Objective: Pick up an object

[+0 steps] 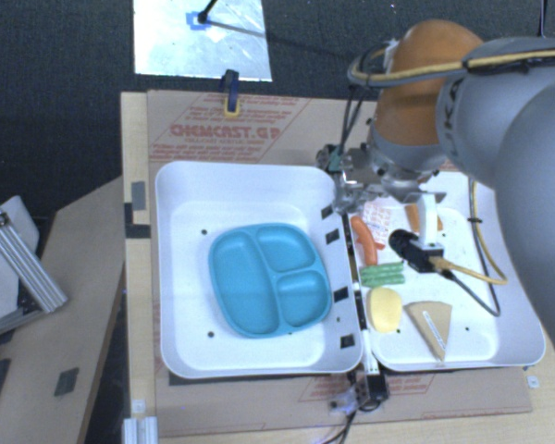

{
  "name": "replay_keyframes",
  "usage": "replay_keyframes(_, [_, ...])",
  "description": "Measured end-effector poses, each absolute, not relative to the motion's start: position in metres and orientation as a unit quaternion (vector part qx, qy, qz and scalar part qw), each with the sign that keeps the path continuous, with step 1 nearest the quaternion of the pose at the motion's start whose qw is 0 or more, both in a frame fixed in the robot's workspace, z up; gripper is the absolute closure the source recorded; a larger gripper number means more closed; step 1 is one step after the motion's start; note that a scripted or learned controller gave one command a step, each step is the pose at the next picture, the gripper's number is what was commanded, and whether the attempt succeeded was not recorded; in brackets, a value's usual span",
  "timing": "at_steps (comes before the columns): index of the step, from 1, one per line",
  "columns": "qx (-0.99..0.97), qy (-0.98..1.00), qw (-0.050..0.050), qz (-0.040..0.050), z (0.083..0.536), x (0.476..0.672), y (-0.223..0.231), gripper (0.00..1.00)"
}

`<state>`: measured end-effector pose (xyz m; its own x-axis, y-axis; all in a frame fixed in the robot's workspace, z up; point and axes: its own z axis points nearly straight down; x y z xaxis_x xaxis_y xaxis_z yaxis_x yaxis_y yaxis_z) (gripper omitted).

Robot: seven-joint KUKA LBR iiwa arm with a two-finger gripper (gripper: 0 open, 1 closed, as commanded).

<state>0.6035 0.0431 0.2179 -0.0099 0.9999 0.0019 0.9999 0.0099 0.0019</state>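
My gripper [356,191] hangs over the far left corner of the right bin [513,340], close to the wall between the two bins. Just below it lie an orange carrot-shaped piece [363,235] and a white packet with red print [381,216]. A second orange piece [413,216] lies beside the packet. Nearer the front sit a green ridged piece [381,276], a pale yellow rounded piece [385,310] and a tan wedge [431,322]. The grey arm and its orange band hide the bin's far right part.
The left bin [180,248] holds a blue divided plate [270,278]. Black clips line the wall between the bins [340,266]. A cardboard sheet [231,128] lies under both bins, and a metal rail [18,266] stands at the left edge.
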Motion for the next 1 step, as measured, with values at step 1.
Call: replay_keyframes(1, [0.704,0.71,0.0,0.0019,0.2268,0.6151,0.0863,1.0])
